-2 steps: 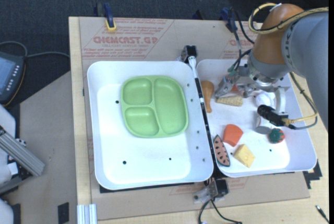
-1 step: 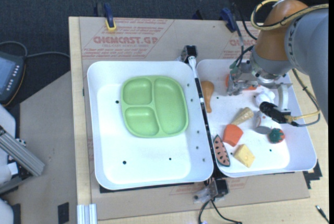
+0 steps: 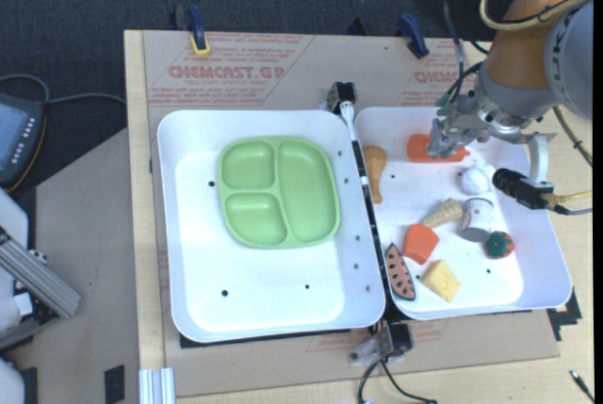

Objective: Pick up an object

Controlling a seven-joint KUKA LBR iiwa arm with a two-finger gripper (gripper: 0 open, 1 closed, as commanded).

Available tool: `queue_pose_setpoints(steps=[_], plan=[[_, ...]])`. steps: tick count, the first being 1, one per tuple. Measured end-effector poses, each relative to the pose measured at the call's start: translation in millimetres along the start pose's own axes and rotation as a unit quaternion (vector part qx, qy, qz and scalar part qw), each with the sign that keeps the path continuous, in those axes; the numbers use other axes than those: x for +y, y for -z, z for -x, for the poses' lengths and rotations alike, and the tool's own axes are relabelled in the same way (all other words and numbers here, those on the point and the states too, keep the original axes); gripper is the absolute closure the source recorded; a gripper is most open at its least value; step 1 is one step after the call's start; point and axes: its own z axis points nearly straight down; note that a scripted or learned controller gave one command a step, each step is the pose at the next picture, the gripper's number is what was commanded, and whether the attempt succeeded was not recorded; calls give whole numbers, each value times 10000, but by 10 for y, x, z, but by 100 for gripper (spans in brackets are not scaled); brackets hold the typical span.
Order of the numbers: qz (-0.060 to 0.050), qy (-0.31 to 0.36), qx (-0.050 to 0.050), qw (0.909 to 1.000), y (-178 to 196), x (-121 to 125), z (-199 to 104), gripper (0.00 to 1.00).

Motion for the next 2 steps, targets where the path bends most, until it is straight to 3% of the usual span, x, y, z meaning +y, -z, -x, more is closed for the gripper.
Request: queue_pose_setpoints(steps=[1,2], plan=[[19,5,-4,10000,640,-5,46,100],[-5,7,3,10000,746,5,46,100]])
